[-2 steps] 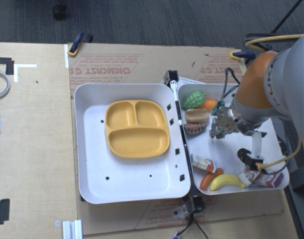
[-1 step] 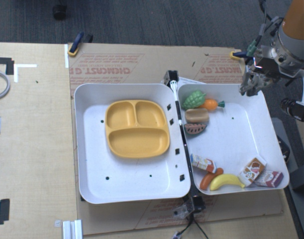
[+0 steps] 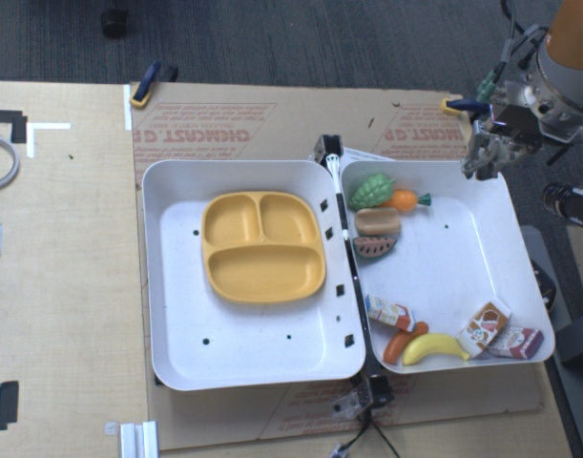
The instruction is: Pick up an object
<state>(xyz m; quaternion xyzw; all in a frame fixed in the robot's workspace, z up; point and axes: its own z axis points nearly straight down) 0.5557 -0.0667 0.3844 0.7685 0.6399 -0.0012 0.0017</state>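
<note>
Hovering: gripper (image 3: 484,163) over right bin's (image 3: 463,256) far-right corner, finger state unclear; toy food crowds left edge, near edge; yellow tray (image 3: 263,246) fills left bin (image 3: 176,332).

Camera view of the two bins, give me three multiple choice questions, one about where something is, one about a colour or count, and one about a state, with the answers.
1. Where does the toy banana lie?
A. in the left bin
B. near the front edge of the right bin
C. on the cardboard

2. What colour is the divided plate?
A. yellow
B. blue
C. white

3. How does the gripper stand?
A. down among the toys
B. over the plate
C. at the right bin's far right corner, touching no toy

Answers: 1 B, the banana rests beside the small carton at the right bin's front. 2 A, the plate in the left bin is yellow. 3 C, the gripper sits by the far rim, apart from every toy.
</note>
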